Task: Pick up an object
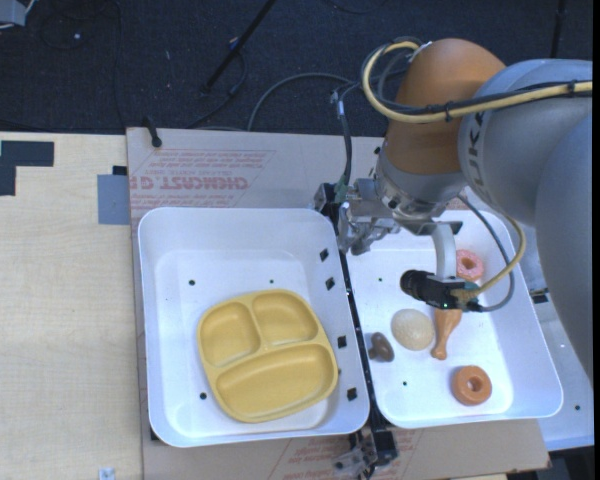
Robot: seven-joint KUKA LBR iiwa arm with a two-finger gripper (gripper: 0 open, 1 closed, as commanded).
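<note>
My gripper [360,228] hangs over the far left corner of the right bin [540,388], close to the wall between the two bins. No object is seen held in it. On the right bin's floor lie a pink frosted donut [469,264], a cream egg-shaped piece [413,329], an orange-brown drumstick [444,332], a small brown lump [381,347] and a brown donut [471,385]. All of them lie nearer the front and right than the gripper.
The left bin [165,268] holds a yellow divided plate [268,354] near its front right. The grey arm [540,158] with its orange band covers the right bin's far right part. Cardboard [210,173] lies behind the bins.
</note>
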